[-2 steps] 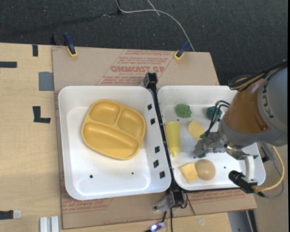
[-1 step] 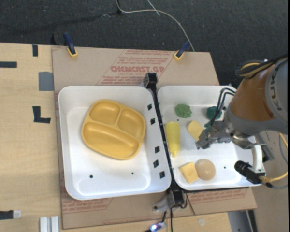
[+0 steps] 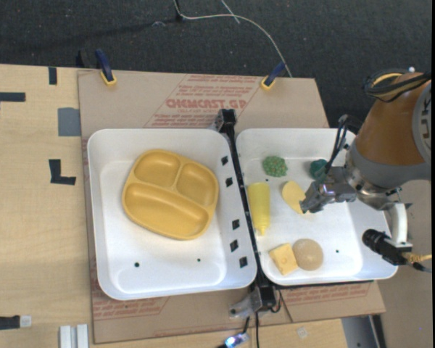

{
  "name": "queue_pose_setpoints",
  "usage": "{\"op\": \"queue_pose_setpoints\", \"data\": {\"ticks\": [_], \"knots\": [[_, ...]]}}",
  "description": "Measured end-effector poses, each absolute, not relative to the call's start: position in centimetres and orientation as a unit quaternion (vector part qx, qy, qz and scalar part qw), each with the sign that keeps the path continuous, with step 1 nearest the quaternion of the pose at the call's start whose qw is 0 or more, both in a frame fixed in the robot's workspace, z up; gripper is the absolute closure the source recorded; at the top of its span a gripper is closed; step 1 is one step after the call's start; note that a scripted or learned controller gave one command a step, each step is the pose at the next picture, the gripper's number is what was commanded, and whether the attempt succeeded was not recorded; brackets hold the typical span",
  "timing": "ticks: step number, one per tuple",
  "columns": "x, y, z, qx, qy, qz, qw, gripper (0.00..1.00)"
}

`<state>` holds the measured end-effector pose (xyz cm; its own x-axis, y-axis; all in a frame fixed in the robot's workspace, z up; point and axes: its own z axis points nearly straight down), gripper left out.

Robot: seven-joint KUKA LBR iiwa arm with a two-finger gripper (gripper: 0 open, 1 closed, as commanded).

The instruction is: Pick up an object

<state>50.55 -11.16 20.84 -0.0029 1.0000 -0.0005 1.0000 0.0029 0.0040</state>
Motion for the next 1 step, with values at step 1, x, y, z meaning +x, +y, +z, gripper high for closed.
{"op": "queue_pose_setpoints", "data": {"ticks": [1], "knots": [[50.67, -11.13, 25.96, 0.706, 0.708, 0.0013, 0.002, 1.0]]}}
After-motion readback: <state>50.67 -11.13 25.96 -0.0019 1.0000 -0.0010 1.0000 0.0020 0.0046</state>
